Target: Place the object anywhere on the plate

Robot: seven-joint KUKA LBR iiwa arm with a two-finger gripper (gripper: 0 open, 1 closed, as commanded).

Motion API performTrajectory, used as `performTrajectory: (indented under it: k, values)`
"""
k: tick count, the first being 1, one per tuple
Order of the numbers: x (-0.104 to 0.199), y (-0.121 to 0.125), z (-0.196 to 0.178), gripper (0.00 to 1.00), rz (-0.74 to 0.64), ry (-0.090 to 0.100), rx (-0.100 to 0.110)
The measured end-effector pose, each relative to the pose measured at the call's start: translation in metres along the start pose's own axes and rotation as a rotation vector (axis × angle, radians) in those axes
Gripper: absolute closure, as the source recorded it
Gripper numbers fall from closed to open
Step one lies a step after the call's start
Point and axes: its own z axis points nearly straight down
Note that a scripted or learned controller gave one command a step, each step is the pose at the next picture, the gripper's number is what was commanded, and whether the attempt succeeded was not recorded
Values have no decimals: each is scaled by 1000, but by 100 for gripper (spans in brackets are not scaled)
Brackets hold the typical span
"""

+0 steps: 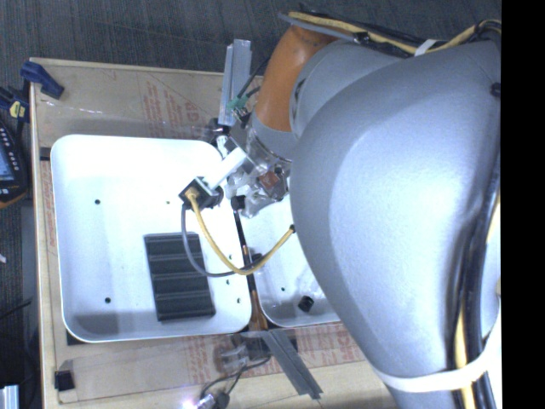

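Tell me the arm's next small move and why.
Probably ease the gripper toward the dark ribbed slab, lying flat in the left bin. The gripper hangs near the rim between the bins, apart from the slab, the largest loose thing I can see.

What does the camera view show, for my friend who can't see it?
A big grey robot arm with an orange band reaches in from the right, covering most of the right white bin. Its gripper hangs above where the two bins meet. A black ribbed slab lies flat in the left bin.
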Motion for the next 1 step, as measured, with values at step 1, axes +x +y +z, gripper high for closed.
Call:
performTrajectory:
  k: [1]
  values:
    - [27,-78,52,100,134,-2,-3]
